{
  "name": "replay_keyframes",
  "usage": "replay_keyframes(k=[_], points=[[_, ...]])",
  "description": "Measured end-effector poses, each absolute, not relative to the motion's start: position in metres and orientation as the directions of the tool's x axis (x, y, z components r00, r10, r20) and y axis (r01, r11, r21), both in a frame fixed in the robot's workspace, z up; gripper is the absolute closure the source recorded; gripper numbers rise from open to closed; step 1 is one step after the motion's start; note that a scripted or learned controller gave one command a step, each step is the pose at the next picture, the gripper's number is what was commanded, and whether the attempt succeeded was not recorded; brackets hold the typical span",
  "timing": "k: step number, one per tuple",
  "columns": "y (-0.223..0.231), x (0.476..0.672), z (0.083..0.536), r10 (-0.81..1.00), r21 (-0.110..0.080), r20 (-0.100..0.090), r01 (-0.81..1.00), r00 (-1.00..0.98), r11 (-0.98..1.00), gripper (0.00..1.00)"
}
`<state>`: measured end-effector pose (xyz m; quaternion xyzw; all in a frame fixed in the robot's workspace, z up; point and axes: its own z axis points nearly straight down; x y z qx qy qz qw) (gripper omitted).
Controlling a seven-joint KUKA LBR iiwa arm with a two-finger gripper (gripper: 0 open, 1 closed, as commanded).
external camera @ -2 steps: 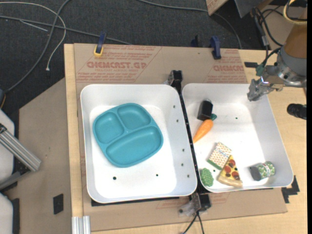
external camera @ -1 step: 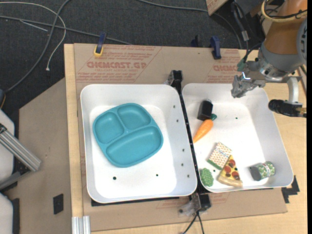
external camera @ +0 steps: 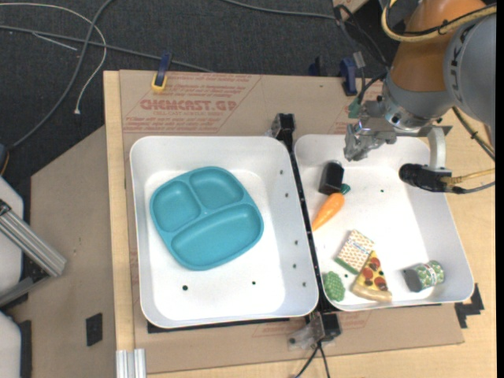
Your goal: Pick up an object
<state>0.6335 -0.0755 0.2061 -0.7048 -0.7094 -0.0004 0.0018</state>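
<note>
**benchrat:** So the gripper hangs over the right bin's far edge, nothing in it. Open or closed, can't tell.

**kuka_fan:** Closest target's the black block, just beside the carrot. I'd drop straight down and straddle its narrow sides, staying off the carrot.

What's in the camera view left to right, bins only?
Blue plate in the left bin → in the right bin: carrot → cracker → pizza slice → can.
</note>
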Motion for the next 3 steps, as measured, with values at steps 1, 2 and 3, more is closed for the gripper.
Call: replay_keyframes(k=[1, 2, 3], points=[[-0.025, 0.629, 0.222, 1.000, 0.002, 0.003, 1.000, -0.006, 0.006, 1.00], [0.031, 0.616, 0.223, 1.000, -0.003, 0.003, 1.000, -0.006, 0.006, 1.00], [0.092, 0.621, 0.216, 1.000, 0.000, 0.003, 1.000, -0.007, 0.007, 1.00]])
